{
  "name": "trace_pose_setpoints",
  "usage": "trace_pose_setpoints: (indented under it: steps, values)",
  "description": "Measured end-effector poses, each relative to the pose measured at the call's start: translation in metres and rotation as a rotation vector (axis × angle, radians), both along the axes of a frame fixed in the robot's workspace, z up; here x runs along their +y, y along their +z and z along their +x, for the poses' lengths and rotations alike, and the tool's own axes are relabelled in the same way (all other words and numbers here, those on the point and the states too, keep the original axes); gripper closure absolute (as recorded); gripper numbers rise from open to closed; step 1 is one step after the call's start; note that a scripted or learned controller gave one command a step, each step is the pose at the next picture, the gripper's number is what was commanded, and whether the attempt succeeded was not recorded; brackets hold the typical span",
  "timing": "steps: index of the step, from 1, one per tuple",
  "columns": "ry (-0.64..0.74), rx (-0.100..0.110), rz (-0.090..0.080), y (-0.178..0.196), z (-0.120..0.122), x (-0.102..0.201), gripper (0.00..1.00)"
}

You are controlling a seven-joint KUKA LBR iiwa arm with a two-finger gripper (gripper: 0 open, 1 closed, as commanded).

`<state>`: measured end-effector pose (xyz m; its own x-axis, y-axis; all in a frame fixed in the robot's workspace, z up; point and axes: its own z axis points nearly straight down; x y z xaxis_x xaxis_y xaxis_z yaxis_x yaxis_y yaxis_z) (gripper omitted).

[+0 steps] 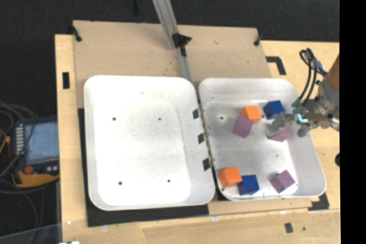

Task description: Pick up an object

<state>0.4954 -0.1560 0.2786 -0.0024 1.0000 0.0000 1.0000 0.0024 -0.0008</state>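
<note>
Several small blocks lie in the right bin [303,180]. An orange block [251,113], a blue block [274,108] and a purple block [242,127] sit near its middle and back. Along the front wall are an orange block [230,176], a blue block [249,184] and a purple block [282,181]. My gripper [290,126] reaches in from the right and hangs open over another purple block [279,135], which it partly hides. One finger [278,122] stands just above that block. I see nothing held between the fingers.
The left bin [143,140] lies beside the right one, with small clips along their shared edge. A slanted metal pole [163,3] rises behind the bins. A pendant with cables [34,151] rests off the bench's left edge.
</note>
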Motion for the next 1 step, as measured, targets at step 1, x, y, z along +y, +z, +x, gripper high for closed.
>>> trace_pose_setpoints:
  steps: [1]
  values:
    - [-0.002,-0.004,-0.001,0.0018,0.0005,-0.0001,0.0]
